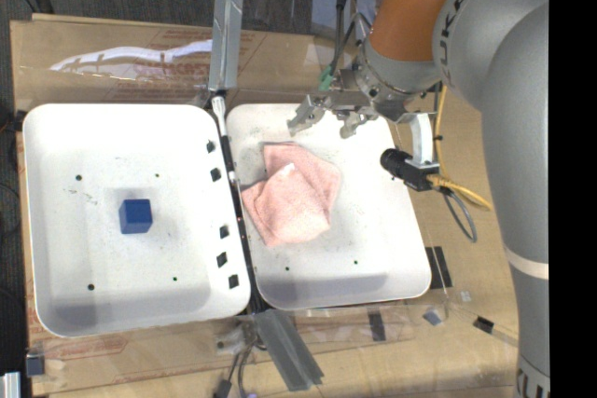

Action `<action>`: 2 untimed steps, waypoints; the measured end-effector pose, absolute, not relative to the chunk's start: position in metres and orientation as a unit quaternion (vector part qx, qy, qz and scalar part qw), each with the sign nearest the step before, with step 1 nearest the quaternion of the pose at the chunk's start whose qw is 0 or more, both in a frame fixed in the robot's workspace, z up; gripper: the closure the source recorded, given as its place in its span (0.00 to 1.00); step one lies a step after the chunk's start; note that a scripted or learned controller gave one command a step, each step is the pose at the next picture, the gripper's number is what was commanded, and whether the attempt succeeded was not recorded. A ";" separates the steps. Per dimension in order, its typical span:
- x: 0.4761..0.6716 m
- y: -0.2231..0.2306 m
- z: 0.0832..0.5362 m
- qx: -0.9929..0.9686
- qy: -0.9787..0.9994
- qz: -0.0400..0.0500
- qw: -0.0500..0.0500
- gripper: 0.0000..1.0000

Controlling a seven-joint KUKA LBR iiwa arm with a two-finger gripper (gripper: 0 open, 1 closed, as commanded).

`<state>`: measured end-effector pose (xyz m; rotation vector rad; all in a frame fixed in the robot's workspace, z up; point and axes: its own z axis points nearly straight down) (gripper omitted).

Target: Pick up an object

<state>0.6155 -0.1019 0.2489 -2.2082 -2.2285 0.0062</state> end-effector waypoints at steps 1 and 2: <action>0.637 -0.132 0.177 -0.686 -0.728 0.003 0.002 0.00; 0.630 -0.161 0.092 -0.672 -0.741 0.001 0.001 0.00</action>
